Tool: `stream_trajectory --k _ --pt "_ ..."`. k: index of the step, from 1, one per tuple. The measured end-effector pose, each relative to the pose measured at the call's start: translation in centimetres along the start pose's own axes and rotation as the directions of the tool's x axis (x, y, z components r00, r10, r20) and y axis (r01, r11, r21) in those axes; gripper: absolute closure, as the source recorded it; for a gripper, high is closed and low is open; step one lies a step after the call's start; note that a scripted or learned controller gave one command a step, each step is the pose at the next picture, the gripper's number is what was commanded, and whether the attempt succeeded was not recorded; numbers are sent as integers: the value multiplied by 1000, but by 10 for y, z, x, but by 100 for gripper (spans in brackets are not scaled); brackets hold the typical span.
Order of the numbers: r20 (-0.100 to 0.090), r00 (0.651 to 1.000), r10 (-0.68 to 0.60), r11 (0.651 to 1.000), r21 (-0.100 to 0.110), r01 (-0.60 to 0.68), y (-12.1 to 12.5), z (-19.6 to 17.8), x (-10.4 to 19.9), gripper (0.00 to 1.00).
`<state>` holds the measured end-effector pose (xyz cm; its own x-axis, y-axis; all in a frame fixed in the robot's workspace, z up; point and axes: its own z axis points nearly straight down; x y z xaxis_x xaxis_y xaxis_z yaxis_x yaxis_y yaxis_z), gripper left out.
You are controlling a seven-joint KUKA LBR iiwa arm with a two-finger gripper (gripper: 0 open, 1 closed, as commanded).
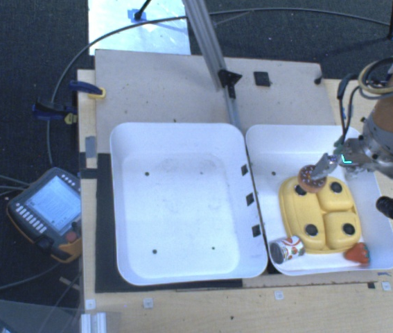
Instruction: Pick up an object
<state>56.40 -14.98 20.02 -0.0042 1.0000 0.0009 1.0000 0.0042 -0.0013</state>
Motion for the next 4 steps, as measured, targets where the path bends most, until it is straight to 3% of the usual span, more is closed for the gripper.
stream_trajectory --k 1,3,4 --pt "0 1000 0 1000 -3 0 1 -1 0 0" --pt "-7 1000 -6 1000 -11 6 3 84 17 0" --pt "-15 1000 -7 1000 -21 7 10 97 25 0"
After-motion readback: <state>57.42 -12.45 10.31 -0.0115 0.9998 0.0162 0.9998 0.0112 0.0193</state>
